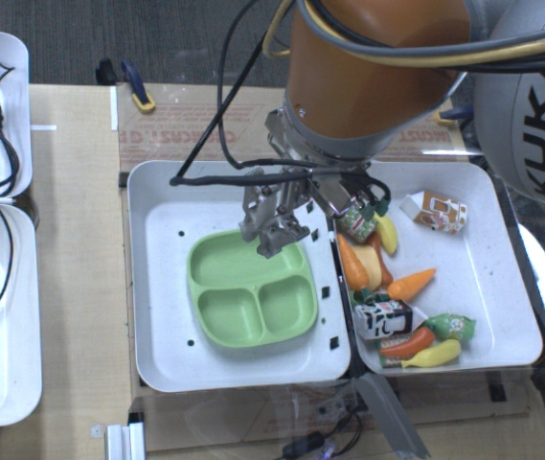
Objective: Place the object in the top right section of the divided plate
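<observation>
you are looking at the grey two-finger gripper (274,226) hanging low over the upper right rim of the light green divided plastic plate (250,290), which sits in the left shallow white bin (157,286). its metal fingers (262,220) are bunched close together, but whether they are closed or hold anything cannot be told from this slant (the wrist and black cables crowd the spot). nothing visible lies in the plate sections below and left of the gripper. to the gripper's right, across the divider, the right white bin (502,257) holds the toy food: a small green can (356,222) and yellow banana piece (386,235) nearest, an orange carrot (412,283) beyond, a white and orange carton (437,211) farther right, a black and white carton (384,318) below right.
</observation>
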Robot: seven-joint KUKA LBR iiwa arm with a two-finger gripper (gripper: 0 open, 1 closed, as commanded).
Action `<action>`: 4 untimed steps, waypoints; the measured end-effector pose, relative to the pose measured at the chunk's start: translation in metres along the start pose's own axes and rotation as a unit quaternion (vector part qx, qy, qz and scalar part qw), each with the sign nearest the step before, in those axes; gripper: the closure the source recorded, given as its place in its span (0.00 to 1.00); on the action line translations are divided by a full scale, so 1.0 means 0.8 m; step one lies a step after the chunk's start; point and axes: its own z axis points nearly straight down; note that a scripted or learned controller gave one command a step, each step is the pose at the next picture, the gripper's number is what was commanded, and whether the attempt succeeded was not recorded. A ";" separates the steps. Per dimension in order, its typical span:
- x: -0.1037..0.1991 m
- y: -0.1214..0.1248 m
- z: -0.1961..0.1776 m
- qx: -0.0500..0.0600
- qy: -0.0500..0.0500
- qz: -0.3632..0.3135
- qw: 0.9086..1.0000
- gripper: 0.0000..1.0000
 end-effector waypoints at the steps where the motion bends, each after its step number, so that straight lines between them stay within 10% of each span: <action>1: -0.003 0.016 -0.072 0.000 -0.002 -0.134 0.991 1.00; 2: 0.000 0.009 0.070 -0.001 0.000 -0.315 0.949 1.00; 3: 0.027 0.006 -0.072 0.000 -0.002 -0.485 0.874 1.00; 4: 0.009 0.039 -0.025 -0.002 0.000 -0.586 0.811 1.00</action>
